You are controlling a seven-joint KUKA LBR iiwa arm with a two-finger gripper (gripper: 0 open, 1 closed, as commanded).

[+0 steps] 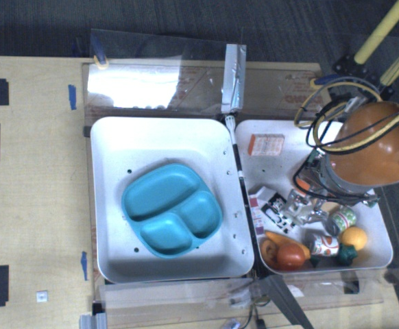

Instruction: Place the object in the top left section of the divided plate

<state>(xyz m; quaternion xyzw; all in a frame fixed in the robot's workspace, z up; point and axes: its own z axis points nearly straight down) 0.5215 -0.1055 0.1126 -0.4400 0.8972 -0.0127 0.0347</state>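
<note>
My hand (302,208) is down in the right bin (381,252), among the clutter near its middle. From this angle I cannot tell how it is set, and nothing is visibly gripped. My orange wrist band (371,142) sits above it, with black and yellow cables (326,115) looping off toward the bin's far edge.

Right bin contents: small orange-and-white packet (266,144) lying flat near the far left corner, well apart from the rest. Along the near wall, a red tomato-like piece (292,255) touching a yellow-orange piece (273,239); just right of them a small can (324,246), something dark green (347,255), a yellow lemon-like fruit (354,238), and a green-labelled can (341,218). A black-and-white printed item (276,208) lies just left of my hand. Which one is the task's object I cannot say.

Left bin (110,149): the blue divided plate (172,209) sits near the middle, turned at an angle, three sections, all showing bare blue.

Both bins rest side by side on the pale wooden surface (28,204).
</note>
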